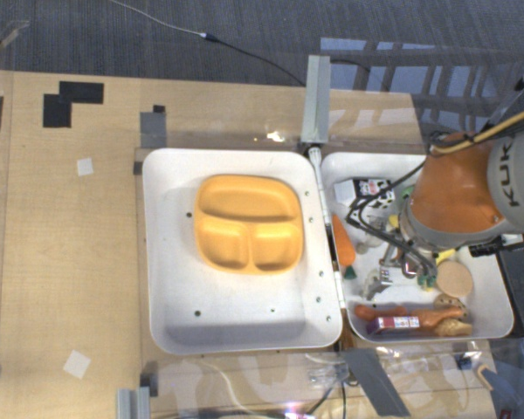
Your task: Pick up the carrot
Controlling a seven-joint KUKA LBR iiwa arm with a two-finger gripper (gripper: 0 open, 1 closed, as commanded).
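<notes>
Bottom of the frame first: bench front edge [70,356] with bits of tape and a clear plastic scrap. Right bin [506,321], lower right: along its near wall a sausage-like thing with a dark label [400,322], a brownish food piece [450,323] at its right end. Above those, a round tan disc [454,279].

Gripper [386,279] hangs low in the right bin, centre-right of frame, metal fingers pointing down-left, nothing seen between them; open or closed, cannot tell from this angle. Cables bunch above it.

Carrot [342,244] lies at the left wall of the right bin, orange, lengthwise along the wall, green bit at its lower end, just left of the gripper, apart from it.

Left bin [170,304], centre: yellow divided tray [248,223] sits in its upper half.

Arm [454,195] with orange band comes in from the right edge. Far back: grey carpet [157,7], thin cable across it.
</notes>
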